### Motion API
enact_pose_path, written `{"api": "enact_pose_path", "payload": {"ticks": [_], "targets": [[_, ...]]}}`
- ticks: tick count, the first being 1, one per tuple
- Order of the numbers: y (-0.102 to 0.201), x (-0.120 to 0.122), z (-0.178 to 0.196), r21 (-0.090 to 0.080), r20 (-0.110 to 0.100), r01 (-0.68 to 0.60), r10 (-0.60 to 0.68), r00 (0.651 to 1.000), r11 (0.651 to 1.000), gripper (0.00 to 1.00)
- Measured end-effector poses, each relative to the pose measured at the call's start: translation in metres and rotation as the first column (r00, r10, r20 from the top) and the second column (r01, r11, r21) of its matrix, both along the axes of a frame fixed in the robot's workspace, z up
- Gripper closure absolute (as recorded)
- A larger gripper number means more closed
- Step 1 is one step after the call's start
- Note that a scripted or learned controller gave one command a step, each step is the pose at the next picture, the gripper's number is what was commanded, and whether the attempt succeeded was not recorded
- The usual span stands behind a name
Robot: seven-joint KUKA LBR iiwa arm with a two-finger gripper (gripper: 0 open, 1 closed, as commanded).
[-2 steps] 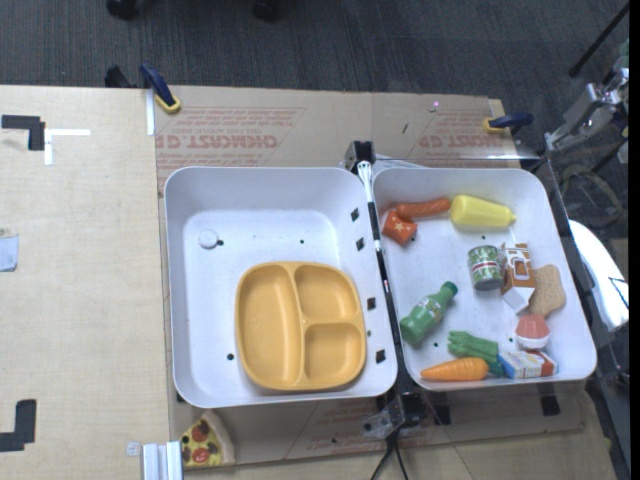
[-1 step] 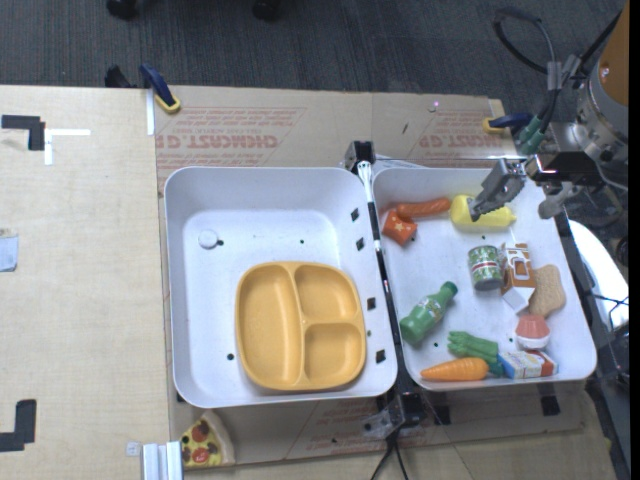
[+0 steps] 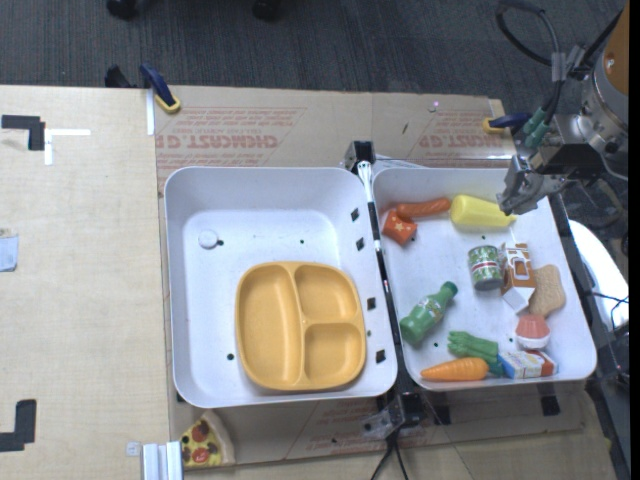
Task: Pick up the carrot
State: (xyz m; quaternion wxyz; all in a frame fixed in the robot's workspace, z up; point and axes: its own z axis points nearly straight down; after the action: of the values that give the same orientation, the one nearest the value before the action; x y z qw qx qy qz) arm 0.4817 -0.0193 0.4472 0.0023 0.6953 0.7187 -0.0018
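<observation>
Carrot (image 3: 455, 370) lies on its side at the lower edge of the right bin (image 3: 565, 258), orange body pointing left, just beside something green (image 3: 472, 345) that may be its leafy top.

Going from the left of the frame: the left bin (image 3: 190, 268) carries a yellow divided plate (image 3: 299, 325) in its lower middle. Across the divider, the right bin is crowded. A red-orange piece (image 3: 420, 209) sits in its upper left, a green bottle (image 3: 428, 311) below that, then a yellow block (image 3: 480, 213), a small can (image 3: 485, 267) and some small packets toward the right wall.

At the upper right the gripper (image 3: 516, 200) hangs at the bin's top corner, next to the yellow block and well apart from the carrot. From where I stand I cannot tell whether it is spread or closed; nothing shows in it.

To do this well, I'd judge the arm should travel down the frame to the bin's near edge, turn the wrist so it closes across the carrot's width, and come down mid-body, clear of the green piece and the packets to its right. The bin wall is close there, so a steep approach looks safest.
</observation>
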Motion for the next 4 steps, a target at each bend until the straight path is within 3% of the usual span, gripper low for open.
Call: {"api": "enact_pose_path", "payload": {"ticks": [1,2,3,4], "targets": [[0.0,0.0,0.0,0.0,0.0,0.0,0.0,1.0,1.0,0.0],[0.112,-0.002,-0.096,0.003,0.0,0.183,-0.183,0.983,0.983,0.0],[0.158,-0.004,-0.234,0.004,-0.006,-0.038,0.038,0.999,0.999,0.0],[0.2,0.001,-0.338,0.013,0.014,0.133,-0.133,0.991,0.991,0.0]]}}
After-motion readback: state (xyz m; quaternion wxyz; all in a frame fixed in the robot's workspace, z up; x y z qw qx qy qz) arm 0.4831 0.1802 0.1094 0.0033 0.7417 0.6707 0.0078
